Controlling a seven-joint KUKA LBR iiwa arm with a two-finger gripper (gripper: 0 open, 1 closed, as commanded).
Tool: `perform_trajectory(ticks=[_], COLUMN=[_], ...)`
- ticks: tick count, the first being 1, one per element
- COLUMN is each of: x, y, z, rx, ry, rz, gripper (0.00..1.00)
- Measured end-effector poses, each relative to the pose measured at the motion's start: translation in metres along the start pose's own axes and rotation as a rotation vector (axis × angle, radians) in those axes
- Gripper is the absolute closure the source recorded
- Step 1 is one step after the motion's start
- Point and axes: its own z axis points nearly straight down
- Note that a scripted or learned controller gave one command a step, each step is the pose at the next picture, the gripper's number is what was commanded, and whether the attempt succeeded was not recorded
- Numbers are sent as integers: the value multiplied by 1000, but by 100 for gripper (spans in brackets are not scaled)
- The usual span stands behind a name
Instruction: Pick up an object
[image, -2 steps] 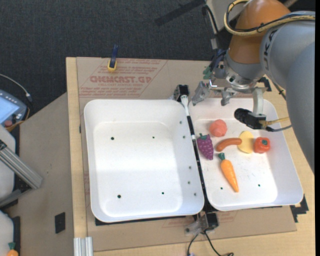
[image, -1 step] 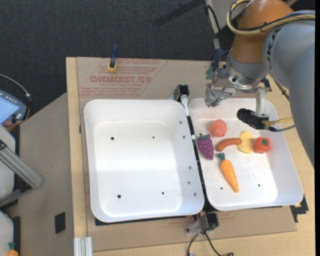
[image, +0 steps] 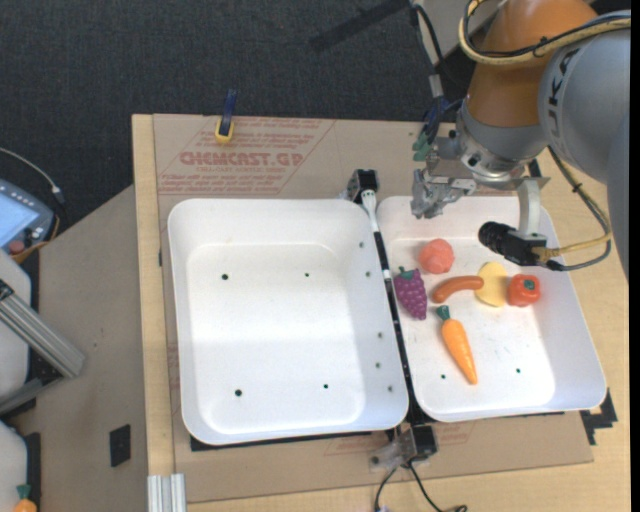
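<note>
The right bin (image: 560, 375) holds several toy foods: a pink-red round fruit (image: 436, 256), a purple grape bunch (image: 410, 293), a sausage (image: 456, 288), a yellow piece (image: 492, 284), a red tomato (image: 524, 290) and an orange carrot (image: 459, 346). My gripper (image: 430, 203) hangs over the bin's far-left corner, above and just behind the pink-red fruit. Nothing shows between its fingers.
The left bin (image: 200, 330) sits beside the right one on a cardboard sheet (image: 250, 150). A black clip (image: 361, 184) sits at the bins' far junction, and another clip (image: 412, 442) at the near junction. A black part on the arm (image: 510, 243) overhangs the right bin's far side.
</note>
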Motion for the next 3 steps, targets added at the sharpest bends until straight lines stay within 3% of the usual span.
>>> perform_trajectory(ticks=[1, 2, 3], x=[38, 66, 26], y=[-28, -71, -51], z=[-5, -5, -68], rx=[2, 4, -9], ry=[0, 0, -3], rz=[-2, -1, 5], gripper=[100, 100, 100])
